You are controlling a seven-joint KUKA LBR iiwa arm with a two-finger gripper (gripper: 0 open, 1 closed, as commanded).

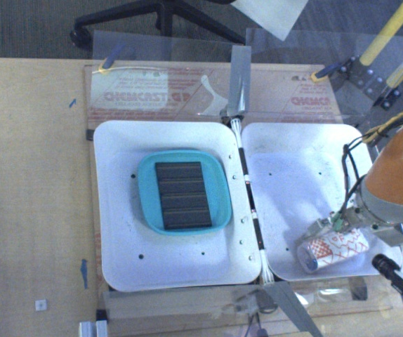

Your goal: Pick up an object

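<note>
Although the end effector hangs over the patterned can in the right bin, its grip cannot be told and no lift shows.

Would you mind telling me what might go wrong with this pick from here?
1. The patterned cup lies on its side, so it may roll away when touched.
2. It rests near the right bin's front rim, which could crowd the gripper.
3. The teal dish holding a dark ridged block sits in the other bin.
</note>
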